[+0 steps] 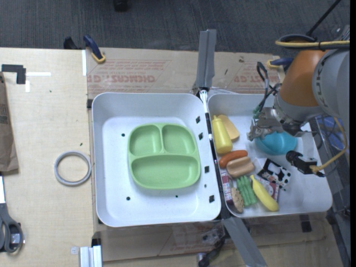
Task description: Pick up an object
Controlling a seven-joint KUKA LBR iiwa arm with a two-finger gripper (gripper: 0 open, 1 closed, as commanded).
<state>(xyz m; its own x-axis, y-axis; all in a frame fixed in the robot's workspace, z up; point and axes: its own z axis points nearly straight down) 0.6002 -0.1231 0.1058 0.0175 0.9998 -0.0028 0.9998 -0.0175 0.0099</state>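
The right bin (311, 196) holds several items: a blue rounded object (278, 143), a yellow bottle (221, 135), a hot dog (237, 163), a banana (265, 194), a green ridged piece (245, 192) and a black-and-white card (276, 174). My gripper (260, 129) hangs low in that bin at the blue object's upper left edge, close to it or touching it. The grey arm with its orange band (300, 79) reaches in from the right and hides the bin's far right corner.
The left bin (105, 199) holds a green divided plate (164, 156). On the bench to the left lie a tape ring (72, 167), scissors (9, 235) and a brown bag (6, 132). A blue clamp (94, 48) sits at the back.
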